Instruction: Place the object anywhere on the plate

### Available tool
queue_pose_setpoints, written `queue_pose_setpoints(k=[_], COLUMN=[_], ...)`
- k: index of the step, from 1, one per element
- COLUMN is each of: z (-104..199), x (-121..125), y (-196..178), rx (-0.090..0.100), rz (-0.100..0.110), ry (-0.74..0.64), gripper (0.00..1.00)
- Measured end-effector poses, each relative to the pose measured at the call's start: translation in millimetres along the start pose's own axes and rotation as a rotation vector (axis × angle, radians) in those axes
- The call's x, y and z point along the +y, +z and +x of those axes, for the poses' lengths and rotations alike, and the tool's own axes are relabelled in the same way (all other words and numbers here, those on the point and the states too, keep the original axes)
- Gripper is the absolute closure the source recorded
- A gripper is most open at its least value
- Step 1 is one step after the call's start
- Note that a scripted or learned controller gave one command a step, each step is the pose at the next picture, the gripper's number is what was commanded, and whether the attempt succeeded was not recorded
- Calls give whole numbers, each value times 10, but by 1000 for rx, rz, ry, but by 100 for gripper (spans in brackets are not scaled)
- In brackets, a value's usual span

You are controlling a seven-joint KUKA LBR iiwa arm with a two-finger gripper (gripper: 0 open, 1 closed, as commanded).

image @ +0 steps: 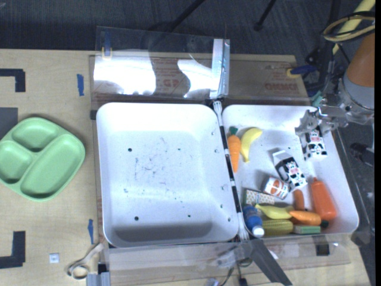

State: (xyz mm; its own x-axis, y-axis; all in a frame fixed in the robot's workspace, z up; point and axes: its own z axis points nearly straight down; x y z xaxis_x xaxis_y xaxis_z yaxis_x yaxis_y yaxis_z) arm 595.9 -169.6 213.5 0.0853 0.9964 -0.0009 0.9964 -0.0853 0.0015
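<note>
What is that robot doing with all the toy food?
The robot arm reaches in from the right, and its gripper sits over the right bin, near the top edge. That bin holds toy food: a banana, a carrot, a small milk carton and more. A little cow-patterned carton lies just below the gripper. The green plate waits far off on the left of the bench, with nothing on it yet.
</note>
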Motion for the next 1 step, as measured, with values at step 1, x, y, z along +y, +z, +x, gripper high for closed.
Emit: queue_pose_setpoints(k=[1], z=[-125], x=[-559], y=[-1424], rx=[0], rz=[1], ry=[149], gripper=[100])
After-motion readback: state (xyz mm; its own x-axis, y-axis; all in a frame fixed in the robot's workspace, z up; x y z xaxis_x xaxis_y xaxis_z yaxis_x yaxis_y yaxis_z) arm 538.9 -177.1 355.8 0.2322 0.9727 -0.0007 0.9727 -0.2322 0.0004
